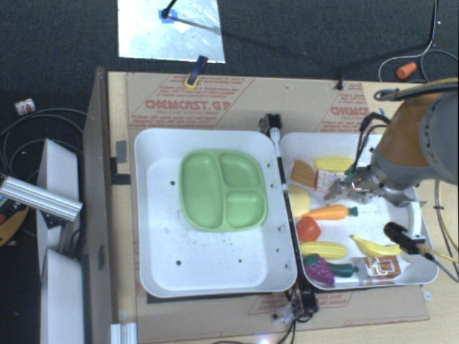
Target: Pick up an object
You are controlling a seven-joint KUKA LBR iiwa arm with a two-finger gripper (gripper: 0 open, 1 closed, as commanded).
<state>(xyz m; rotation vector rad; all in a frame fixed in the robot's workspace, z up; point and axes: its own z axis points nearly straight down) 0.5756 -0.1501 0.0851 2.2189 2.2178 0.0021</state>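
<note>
The right bin (423, 267) holds several toy foods. A brown bread slice (303, 173) and a yellow corn cob (333, 165) lie at its far left. An orange carrot (330, 212) lies mid-bin, with a red pepper (308, 228) and a second corn cob (324, 249) below it. A banana (377, 247), purple grapes (320, 269) and a small carton (381, 266) sit along the near side. My gripper (340, 187) hangs low over the bin, between the upper corn cob and the carrot, just right of the bread slice. Nothing is visibly held.
The left bin (161, 264) carries a green divided plate (221, 190). A black divider strip (283, 192) runs between the bins. The arm's grey and orange body (416, 142) covers the right bin's far right corner. A pale yellow piece (298, 203) lies by the bin's left wall.
</note>
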